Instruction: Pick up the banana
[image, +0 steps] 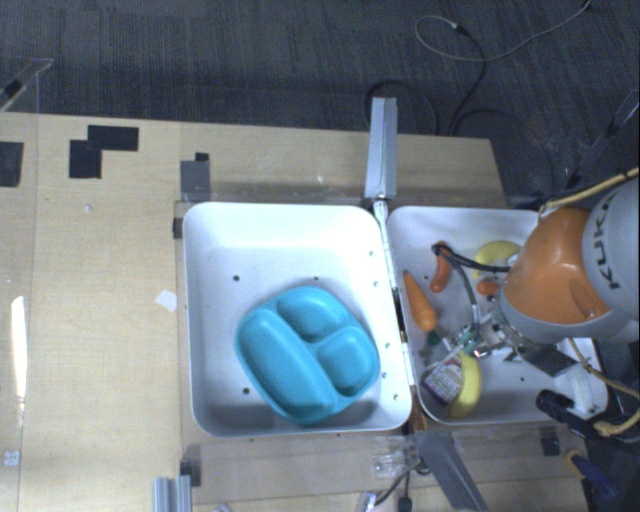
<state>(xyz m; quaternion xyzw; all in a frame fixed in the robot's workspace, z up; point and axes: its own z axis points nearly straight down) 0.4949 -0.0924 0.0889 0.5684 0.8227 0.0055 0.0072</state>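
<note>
Wooden bench carries two white bins side by side. At the near edge of the right bin (520, 412) the banana (466, 388) lies beside the gripper (462, 352), which hangs just above it, apparently lined up for a grab; its finger spread cannot be told. Beyond sits a carrot (421, 303). The left bin (210, 300) holds a blue tray (305, 352).

We see a divided tray (308, 352) in the left bin (215, 240); the banana (467, 385) and carrot (420, 302) lie in the right bin (415, 232).
</note>
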